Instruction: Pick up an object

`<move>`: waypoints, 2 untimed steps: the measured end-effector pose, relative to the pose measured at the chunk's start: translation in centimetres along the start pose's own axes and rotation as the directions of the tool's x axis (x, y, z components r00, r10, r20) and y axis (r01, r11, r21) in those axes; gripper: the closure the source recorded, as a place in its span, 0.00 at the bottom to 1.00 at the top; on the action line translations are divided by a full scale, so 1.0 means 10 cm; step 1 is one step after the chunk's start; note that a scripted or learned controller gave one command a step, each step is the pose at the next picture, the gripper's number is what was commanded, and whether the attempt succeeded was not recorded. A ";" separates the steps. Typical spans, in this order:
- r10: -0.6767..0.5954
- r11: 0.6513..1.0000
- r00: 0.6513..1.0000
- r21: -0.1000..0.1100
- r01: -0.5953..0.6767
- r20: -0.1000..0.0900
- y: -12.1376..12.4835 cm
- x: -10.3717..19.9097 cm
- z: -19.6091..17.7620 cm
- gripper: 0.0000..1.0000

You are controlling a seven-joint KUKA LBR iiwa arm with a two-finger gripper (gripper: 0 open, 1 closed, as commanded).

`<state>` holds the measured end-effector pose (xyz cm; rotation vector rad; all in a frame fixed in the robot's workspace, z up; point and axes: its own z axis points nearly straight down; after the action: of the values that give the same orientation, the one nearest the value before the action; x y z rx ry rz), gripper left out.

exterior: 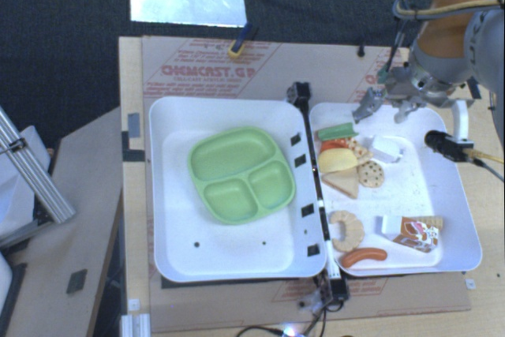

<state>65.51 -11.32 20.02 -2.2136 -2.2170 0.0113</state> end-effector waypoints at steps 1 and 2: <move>-0.002 1.000 1.000 -0.013 0.002 0.001 0.03 0.00 -0.08 0.00; -0.005 1.000 1.000 -0.011 0.005 0.001 0.11 0.07 0.40 0.00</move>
<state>66.53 -10.61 15.99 -2.2144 -2.2282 0.0004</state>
